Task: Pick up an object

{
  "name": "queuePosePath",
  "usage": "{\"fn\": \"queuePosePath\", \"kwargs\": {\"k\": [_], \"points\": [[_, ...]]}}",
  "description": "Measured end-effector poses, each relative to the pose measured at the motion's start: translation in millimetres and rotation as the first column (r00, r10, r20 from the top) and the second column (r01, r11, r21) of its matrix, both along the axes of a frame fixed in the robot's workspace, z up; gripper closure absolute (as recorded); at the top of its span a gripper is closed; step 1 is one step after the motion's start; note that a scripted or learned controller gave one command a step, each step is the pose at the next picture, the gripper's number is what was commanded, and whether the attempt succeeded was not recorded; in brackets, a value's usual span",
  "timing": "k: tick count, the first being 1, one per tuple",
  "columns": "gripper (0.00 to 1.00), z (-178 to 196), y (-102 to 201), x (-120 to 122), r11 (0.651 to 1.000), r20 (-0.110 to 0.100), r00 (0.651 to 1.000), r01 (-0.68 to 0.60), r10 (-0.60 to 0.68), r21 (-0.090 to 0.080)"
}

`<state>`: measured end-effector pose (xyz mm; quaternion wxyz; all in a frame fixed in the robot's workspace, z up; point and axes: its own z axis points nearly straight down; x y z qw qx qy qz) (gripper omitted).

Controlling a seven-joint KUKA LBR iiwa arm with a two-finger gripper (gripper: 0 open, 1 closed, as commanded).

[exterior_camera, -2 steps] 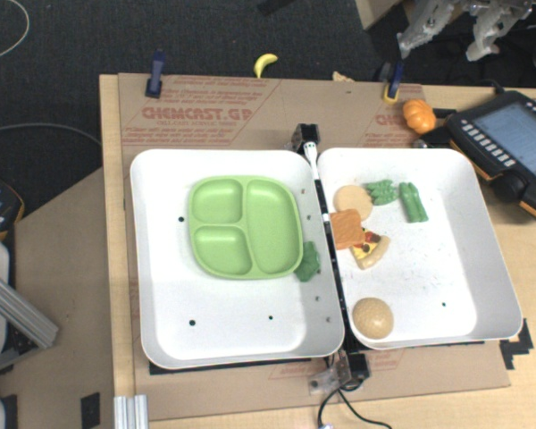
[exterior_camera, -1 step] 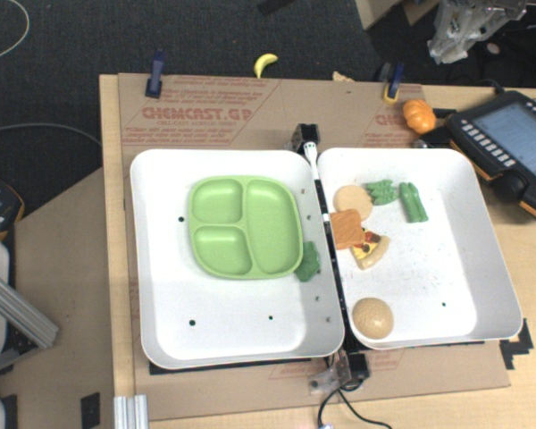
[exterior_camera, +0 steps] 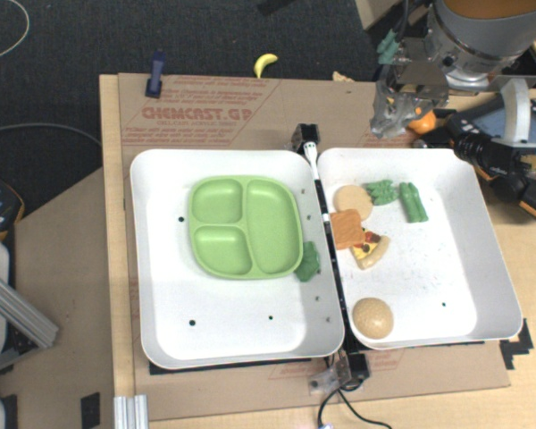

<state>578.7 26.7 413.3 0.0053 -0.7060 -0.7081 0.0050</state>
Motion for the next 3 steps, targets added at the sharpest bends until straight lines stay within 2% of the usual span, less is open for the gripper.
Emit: {"fn": "queuePosePath", "kwargs": {"k": [1, 2, 3], "points": [[1.00, -6.6, -118.3, -47.0, 1.000, 0.011, 1.000, 0.016, -0.016, -0.003], [1.00, -72.5, -98.6, 16.0, 1.000, 0.010, 1.000, 0.000, 0.000, 0.000], [1.00, -109.6, 3.5, -17.9, 1.000, 0.007, 1.000, -0.006, 0.006, 0.003]]}}
